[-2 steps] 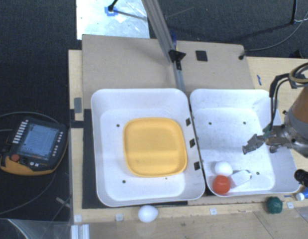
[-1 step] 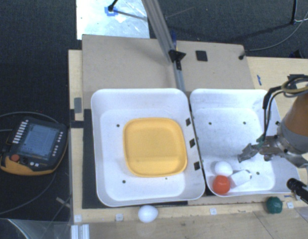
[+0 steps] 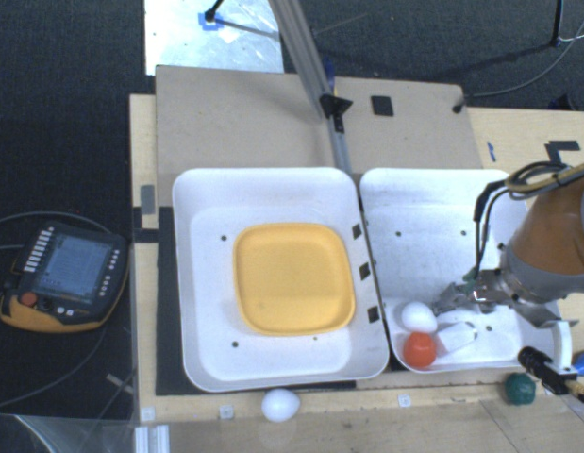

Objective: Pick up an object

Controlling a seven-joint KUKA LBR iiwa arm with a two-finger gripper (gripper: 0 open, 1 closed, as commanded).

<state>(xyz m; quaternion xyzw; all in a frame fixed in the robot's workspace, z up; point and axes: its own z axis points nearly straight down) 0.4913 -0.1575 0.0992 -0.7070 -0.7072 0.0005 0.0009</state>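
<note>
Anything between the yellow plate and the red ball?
Camera view: bare left bin floor, then the two bins' adjoining walls, between yellow plate and red ball.

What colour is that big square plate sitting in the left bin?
The plate is yellow-orange, plain with no pattern, seen clearly in the overhead camera view.

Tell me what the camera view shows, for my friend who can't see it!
A grey robot arm with an orange band reaches from the right into the right shallow white bin, its gripper near a small white ball and a small red ball. The left shallow white bin holds a square yellow plate.
</note>
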